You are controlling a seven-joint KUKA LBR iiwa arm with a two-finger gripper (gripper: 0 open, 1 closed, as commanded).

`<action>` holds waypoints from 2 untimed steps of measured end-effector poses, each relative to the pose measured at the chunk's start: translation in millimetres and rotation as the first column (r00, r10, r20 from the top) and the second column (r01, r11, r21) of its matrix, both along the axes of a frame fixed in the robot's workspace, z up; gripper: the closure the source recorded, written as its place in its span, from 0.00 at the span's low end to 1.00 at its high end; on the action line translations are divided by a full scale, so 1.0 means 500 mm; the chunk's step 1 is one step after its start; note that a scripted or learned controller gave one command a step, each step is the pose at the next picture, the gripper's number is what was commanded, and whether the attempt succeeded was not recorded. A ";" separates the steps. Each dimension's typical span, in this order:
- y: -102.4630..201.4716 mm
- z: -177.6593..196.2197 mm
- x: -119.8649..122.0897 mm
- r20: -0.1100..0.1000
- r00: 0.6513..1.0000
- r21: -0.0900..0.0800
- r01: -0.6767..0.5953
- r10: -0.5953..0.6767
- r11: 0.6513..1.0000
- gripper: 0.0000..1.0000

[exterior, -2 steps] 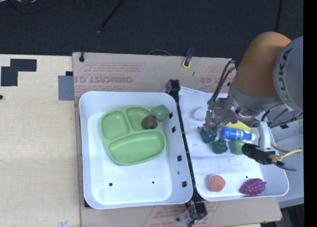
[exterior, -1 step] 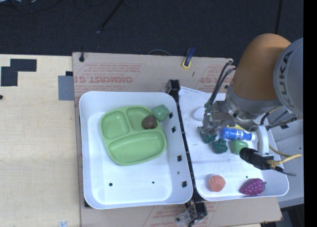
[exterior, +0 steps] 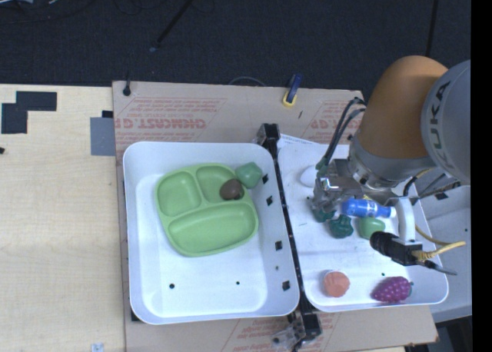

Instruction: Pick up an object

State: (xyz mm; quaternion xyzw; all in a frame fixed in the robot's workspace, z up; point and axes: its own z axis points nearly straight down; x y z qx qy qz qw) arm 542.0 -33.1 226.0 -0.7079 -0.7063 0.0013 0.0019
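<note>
Camera view: the two-finger gripper (exterior: 326, 203) is lowered into the right white bin (exterior: 430, 297), near its upper left area. Whether it is open or closed cannot be told. A dark green lumpy object (exterior: 339, 226) lies just beside the gripper's lower right. A blue and white cylinder (exterior: 364, 209) lies just right of the gripper.

Cardboard sheet (exterior: 196, 116) under the bins: red printed lettering at 12 o'clock of the left bin (exterior: 142, 189), upside down, not legible (more red print at 6 o'clock). Arm housing (exterior: 450, 124): "KU", partial.
</note>
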 end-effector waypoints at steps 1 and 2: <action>-0.015 -0.018 0.020 0.001 1.000 -0.001 -0.001 0.001 1.000 1.00; -0.018 -0.015 0.009 0.000 1.000 0.000 -0.001 0.001 1.000 1.00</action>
